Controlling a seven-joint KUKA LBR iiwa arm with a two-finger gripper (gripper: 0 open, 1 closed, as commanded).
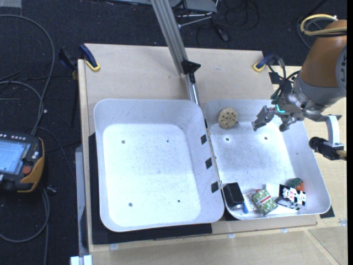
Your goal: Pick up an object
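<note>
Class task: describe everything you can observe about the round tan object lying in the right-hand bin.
The round tan object is a flat disc that looks like a cookie, light brown with darker specks across its top. It lies flat, by itself, on the white floor of the right bin, near that bin's far left corner and close to the divider between the bins. Nothing touches it. The gripper is over the bin to its right, apart from it. The other small items are clustered at the bin's near edge.
</note>
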